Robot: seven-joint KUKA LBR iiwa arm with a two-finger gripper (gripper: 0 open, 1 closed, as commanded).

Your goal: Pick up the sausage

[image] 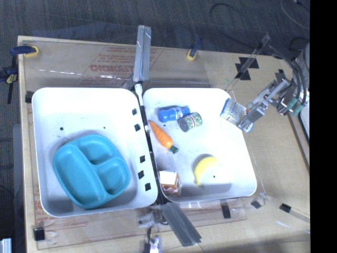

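Camera view from above has the gripper (238, 116) hanging over the far right edge of the right bin (243, 157), tilted down toward the inside. There's a pale, bluish see-through bit at its tip, but honestly I can't tell how far open it is or whether it's got hold of anything.

Closest thing to it is a little dark can (190, 122) with a green label, lying on its side to the gripper's left in the picture and clearly apart from it. Just past the can, touching it or near enough, is a blue bottle (172, 113), also lying down. Further out the same way there's a carrot (160, 135) lying slantwise right by the divider between the bins.

Below the gripper in the picture, toward the near side, sits a banana (204, 167), and past that a small orange and white carton (169, 182) in the bin's near-left corner.

As for the sausage, I can't tell which of these it's meant to be.

Farthest off, in the left bin (42, 141), is a teal divided plate (92, 168).
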